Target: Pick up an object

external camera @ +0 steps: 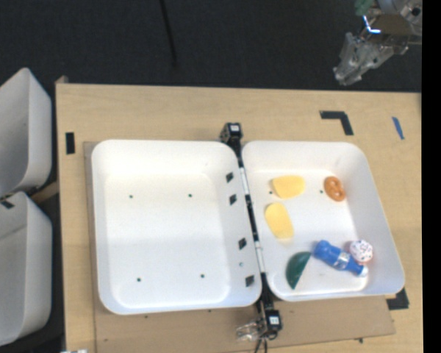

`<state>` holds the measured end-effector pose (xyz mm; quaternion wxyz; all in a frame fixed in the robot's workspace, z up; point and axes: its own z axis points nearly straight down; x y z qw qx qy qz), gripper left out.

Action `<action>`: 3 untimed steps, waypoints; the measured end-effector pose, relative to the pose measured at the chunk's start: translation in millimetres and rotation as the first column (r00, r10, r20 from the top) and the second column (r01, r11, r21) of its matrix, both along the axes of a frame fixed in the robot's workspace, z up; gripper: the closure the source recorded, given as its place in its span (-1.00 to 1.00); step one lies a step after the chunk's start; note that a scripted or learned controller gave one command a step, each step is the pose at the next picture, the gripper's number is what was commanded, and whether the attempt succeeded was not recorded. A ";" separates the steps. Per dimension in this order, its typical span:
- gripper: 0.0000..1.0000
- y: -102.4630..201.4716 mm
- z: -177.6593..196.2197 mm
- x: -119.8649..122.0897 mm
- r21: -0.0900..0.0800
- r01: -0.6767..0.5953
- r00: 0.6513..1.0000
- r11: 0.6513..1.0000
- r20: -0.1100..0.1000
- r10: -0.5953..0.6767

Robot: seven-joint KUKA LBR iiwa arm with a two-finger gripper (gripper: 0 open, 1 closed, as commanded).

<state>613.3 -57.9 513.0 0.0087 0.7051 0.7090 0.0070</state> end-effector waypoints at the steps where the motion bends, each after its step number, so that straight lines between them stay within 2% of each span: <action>1: 1.00 -12.2 -145.3 -42.5 0.002 0.008 0.999 1.000 -0.034 -0.008; 2: 1.00 47.7 -45.9 -8.4 0.003 -0.003 1.000 1.000 -0.009 0.003; 3: 1.00 -4.9 -40.3 -22.0 0.000 0.008 1.000 1.000 -0.020 -0.008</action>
